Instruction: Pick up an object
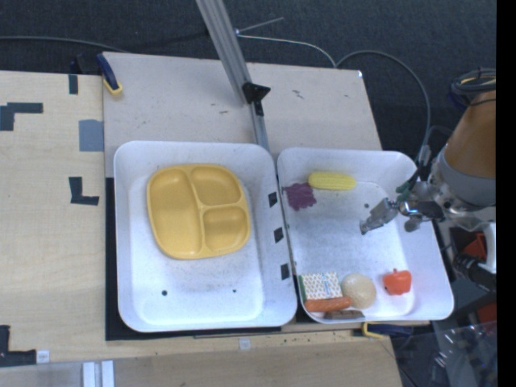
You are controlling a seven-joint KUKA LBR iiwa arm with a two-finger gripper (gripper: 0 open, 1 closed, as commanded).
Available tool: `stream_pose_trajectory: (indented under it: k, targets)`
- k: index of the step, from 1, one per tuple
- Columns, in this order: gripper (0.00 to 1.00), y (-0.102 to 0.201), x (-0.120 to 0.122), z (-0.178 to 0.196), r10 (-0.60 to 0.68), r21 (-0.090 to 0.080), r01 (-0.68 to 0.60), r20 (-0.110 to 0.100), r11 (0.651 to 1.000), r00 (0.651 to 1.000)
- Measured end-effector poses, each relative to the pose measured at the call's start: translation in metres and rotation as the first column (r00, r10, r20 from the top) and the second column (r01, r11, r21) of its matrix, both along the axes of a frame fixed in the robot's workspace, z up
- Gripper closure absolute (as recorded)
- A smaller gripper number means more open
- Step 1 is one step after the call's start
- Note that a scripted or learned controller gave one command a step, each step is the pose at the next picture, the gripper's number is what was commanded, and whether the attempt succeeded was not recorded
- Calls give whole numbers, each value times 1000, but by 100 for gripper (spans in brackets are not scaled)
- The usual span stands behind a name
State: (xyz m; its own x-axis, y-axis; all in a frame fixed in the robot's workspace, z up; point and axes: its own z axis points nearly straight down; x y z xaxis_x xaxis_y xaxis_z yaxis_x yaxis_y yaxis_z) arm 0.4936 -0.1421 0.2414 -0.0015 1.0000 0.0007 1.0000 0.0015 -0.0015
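Camera view: end effector (pixel 379 218) poised over the right bin (pixel 355 164), above bare floor near its middle, holding nothing; whether its tips are spread or closed cannot be told at this angle. Candidate objects lie apart from it. A yellow corn cob (pixel 331 182) and a purple piece (pixel 300 195) rest near the bin's far wall; a patterned block (pixel 320 284), an orange carrot-like stick (pixel 328 304), a pale egg-shaped item (pixel 359 289) and a small red-orange fruit (pixel 397 281) crowd the near wall. All look like light, stiff toy food. The corn cob stands clear of neighbours; a pinch across its short axis seems safest, its rounded sides possibly slippery. The left bin (pixel 129 240) carries a yellow divided tray (pixel 198 211).
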Motion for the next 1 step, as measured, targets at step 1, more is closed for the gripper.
stream_pose_trajectory:
  k: [1]
  targets:
    - [0, 42, -4, -101, 1, 2, -1, -9, 1000, 1000]
